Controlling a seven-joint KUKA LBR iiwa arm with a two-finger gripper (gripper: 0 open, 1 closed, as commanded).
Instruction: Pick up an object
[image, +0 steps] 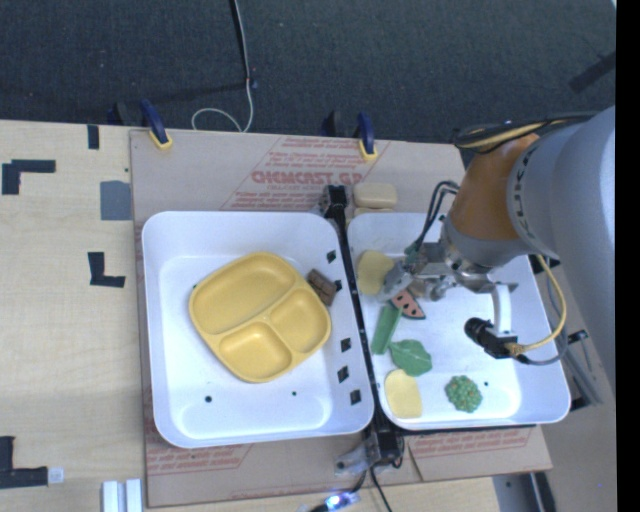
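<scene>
Hangs low over the right bin (530, 405), pincer (412, 283) near the divider edge; finger state hard to tell from here. Sits just below the tip: a watermelon slice (407, 303), apparently free, not clamped. Lies a touch further toward the near edge: a green stick (384, 329), long axis running near-to-far. Looks like a short drop straight down.

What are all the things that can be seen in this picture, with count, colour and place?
bins: 2, white, side by side on the bench
plate: 1, yellow, three sections, in the left bin
brown piece: 1, beside the plate's right edge
watermelon slice: 1, red, right bin, by the gripper
green stick: 1, right bin
leaf: 1, green, right bin
broccoli: 1, green, right bin front
yellow pieces: 2, right bin
gripper: 1, grey, over the right bin
</scene>
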